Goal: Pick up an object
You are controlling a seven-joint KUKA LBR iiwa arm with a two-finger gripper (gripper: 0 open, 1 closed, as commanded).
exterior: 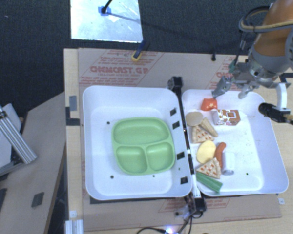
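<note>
The right bin [268, 150] holds several toy foods along its left side. Among them are a red piece [209, 104], a red-and-white carton [225, 116], a tan round biscuit [194, 117] and a pizza slice [201, 134]. Nearer the front lie a yellow potato [206, 151], a red sausage [220, 150], a white cylinder [228, 162], a second pizza slice [210, 168] and a green stick [209, 182]. My gripper [233, 90] hangs over the bin's far edge, just behind the red piece and the carton. It is open, and its fingers hold nothing.
A green divided plate [141, 145] lies in the left bin [95, 130]. A black-clipped divider [181, 130] separates the two bins. A shiny sheet [106, 13] lies on the floor beyond the bench. The right half of the right bin is bare white.
</note>
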